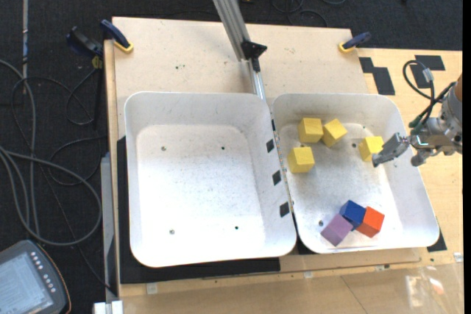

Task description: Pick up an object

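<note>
Several small blocks lie in the right bin. Two yellow blocks sit close together near its back, a third yellow block lies just in front of them, and a fourth yellow block rests further right. Near the front corner a blue block, an orange-red block and a purple block cluster together. My gripper reaches in from the right, low over the bin, its tip right beside the fourth yellow block.
The left bin stands alongside, divided from the right one by their touching rims. A slanted metal pole rises from the back of the bench. Yellow-tipped clamps grip the board's back corners.
</note>
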